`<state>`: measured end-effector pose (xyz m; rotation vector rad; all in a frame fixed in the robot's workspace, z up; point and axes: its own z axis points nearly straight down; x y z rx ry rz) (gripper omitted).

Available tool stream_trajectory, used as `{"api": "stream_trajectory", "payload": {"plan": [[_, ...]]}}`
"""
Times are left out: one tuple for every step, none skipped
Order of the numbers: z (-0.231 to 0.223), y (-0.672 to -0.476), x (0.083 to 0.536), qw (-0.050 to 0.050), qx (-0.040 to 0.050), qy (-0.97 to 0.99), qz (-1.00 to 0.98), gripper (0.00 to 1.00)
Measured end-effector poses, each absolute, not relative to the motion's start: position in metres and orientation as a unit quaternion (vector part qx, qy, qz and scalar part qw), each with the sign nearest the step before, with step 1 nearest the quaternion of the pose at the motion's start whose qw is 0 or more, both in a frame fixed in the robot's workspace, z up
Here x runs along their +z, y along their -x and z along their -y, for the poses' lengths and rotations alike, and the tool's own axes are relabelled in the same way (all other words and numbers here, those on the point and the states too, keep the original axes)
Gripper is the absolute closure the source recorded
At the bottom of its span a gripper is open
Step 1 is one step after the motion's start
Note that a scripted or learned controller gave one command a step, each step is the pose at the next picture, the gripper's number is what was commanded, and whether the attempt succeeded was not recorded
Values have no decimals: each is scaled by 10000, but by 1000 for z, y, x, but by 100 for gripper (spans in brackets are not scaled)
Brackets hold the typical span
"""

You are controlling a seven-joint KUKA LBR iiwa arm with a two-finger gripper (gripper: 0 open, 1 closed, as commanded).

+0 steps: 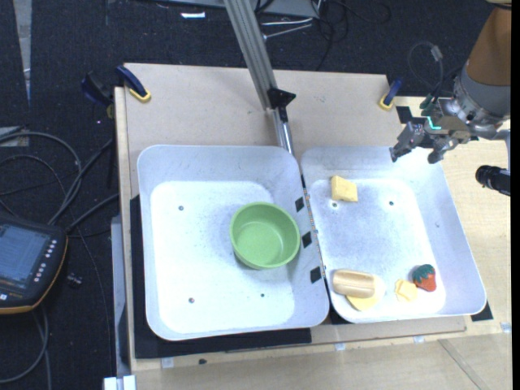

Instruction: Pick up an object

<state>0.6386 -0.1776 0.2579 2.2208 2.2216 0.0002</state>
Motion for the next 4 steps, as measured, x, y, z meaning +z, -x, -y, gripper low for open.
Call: {"api": "stream_trajectory", "payload": {"plan": [[178,-639,258,1,0,-7070,-7072,0],[185,-634,210,-17,-12,-7073,-7069,0],[194,-637,158,-19,-13,-7073,-7069,0],[191,-645,110,-15,-9,-7068,-7074,0]]}}
